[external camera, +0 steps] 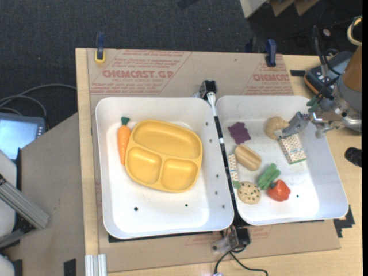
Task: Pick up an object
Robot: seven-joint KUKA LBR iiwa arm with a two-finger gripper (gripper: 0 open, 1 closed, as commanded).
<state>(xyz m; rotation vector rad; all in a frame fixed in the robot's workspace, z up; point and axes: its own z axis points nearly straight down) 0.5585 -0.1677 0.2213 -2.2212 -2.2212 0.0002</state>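
Observation:
The right bin (322, 206) holds several toy foods. A purple piece (239, 133) lies at its upper left, with a tan round roll (275, 126) to the right of it. Below them are a patterned packet (294, 149), a bun (248, 157), a cookie (248, 192), a green piece (267, 175) and a red pepper (279, 191). My gripper (294, 126) reaches in from the right, just over the packet's top end and beside the roll. Nothing is visibly lifted.
The left bin (115, 200) carries a yellow divided plate (164, 155) with a toy carrot (123, 141) along its left side. A thin patterned strip (233, 167) lies by the divider between the bins. Blue clamps (100, 45) hold the board's far edge.

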